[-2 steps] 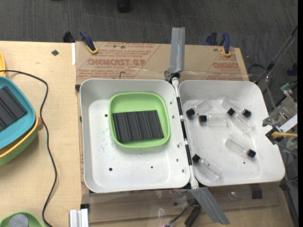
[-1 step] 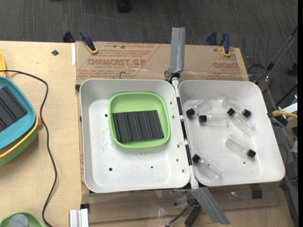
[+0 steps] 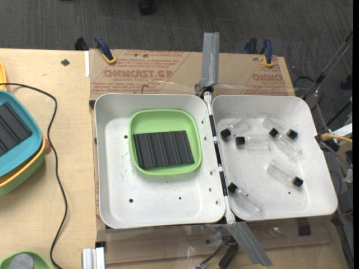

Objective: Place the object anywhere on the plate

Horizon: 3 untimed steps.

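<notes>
A green square plate [image 3: 164,116] lies in the left white bin [image 3: 151,206], toward its back. A dark grey ribbed mat [image 3: 162,149] covers the plate's middle. The right white bin [image 3: 317,198] holds several clear plastic vials with black caps. One vial [image 3: 284,175] lies at the right. Another vial [image 3: 244,198] sits near the front left corner. More vials [image 3: 251,141] are scattered across the back half, all lying flat and apart from the plate.
A stack of teal and yellow dishes [image 3: 19,150] sits on the wooden bench at far left, with a black cable [image 3: 59,172] running past it. Cardboard [image 3: 146,72] held by clamps lies behind the bins. A grey metal post [image 3: 210,60] stands between them.
</notes>
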Tool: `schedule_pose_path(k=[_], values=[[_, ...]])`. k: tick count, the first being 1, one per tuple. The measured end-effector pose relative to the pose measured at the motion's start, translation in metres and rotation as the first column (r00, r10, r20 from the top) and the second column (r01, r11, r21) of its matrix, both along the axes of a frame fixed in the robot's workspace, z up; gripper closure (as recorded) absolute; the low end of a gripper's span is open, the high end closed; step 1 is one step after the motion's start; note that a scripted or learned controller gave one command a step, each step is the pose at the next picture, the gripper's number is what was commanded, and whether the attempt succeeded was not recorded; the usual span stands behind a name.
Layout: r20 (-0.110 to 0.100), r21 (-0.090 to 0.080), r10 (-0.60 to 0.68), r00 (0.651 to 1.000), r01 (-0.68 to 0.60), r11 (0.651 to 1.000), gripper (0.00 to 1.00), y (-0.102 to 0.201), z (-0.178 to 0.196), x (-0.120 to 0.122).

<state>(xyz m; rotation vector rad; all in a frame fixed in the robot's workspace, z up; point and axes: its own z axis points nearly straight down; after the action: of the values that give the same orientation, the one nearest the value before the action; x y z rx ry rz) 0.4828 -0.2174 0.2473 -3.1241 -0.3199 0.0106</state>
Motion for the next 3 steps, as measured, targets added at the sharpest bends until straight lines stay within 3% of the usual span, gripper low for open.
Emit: schedule_pose_path(k=[3], values=[[0.000,0.001,-0.001,1.000,0.001,1.000,0.00,-0.0024,-0.0054,-0.0058]])
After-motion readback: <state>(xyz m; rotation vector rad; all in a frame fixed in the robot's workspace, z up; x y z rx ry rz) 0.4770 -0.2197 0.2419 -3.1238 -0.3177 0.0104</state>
